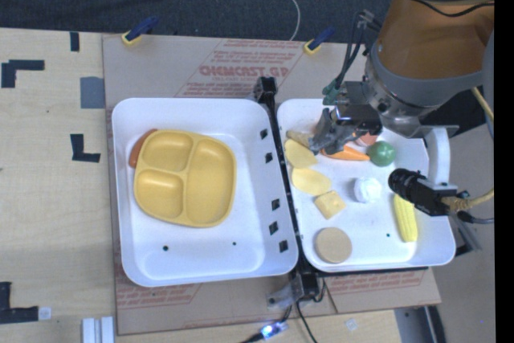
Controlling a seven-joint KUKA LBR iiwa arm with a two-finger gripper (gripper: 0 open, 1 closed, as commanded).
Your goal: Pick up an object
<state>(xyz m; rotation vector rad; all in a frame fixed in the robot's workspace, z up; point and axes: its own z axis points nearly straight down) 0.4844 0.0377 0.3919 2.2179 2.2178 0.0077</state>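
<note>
The carrot (351, 156) lies near the right bin's (434, 253) far edge, just under the gripper (329, 142); its opening I cannot tell. Best to descend straight, centring on the carrot, clear of the green ball (382, 153).

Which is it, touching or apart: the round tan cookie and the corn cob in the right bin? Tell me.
Apart. The camera view shows bare white bin floor between the round tan cookie and the corn cob.
</note>
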